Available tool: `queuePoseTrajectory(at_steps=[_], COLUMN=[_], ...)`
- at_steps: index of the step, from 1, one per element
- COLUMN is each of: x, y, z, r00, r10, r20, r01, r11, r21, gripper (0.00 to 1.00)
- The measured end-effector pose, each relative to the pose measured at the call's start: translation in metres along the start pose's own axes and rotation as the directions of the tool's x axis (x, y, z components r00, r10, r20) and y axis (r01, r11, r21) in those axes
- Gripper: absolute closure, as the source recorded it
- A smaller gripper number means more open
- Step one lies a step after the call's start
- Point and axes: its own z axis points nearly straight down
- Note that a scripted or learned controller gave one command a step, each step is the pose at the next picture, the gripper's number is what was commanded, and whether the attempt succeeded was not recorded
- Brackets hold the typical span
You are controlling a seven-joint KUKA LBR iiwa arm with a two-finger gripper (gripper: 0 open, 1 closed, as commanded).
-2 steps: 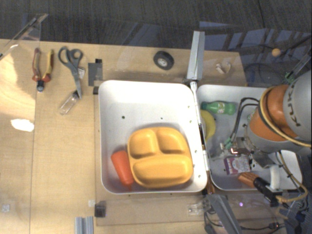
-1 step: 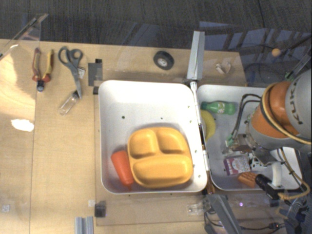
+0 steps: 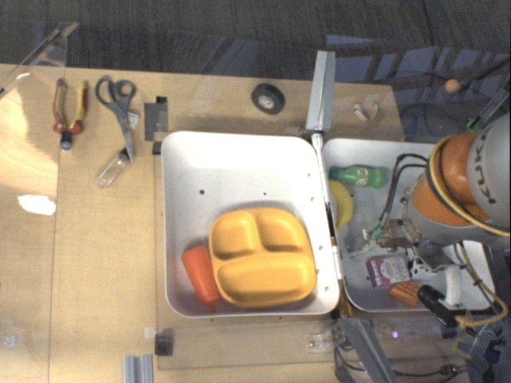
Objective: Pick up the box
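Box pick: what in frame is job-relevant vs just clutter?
Job:
small purple carton box, in right white bin
grey arm with orange band above it

Clutter:
yellow divided plastic tray
orange carrot-like piece
green bottle
grey-handled scissors
red-handled pliers
black tape roll

The arm (image 3: 467, 190) reaches over the right bin (image 3: 363, 154), above a small purple box (image 3: 386, 270), a green bottle (image 3: 361, 175) and a yellow fruit (image 3: 343, 202). The left bin (image 3: 239, 158) holds a yellow divided tray (image 3: 261, 256) beside an orange carrot (image 3: 200, 275)
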Motion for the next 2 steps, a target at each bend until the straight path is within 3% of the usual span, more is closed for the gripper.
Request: queuePoseTrajectory(at_steps=[1, 2], x=[-0.0103, -0.0021], y=[-0.0053, -0.0042], z=[0.0124, 0.0121], r00=[0.999, 0.999], r10=[-0.037, 0.049], r20=[-0.006, 0.000], r01=[0.037, -0.049], r11=[0.999, 0.999], r21=[0.012, 0.009], gripper=[0.00, 0.00])
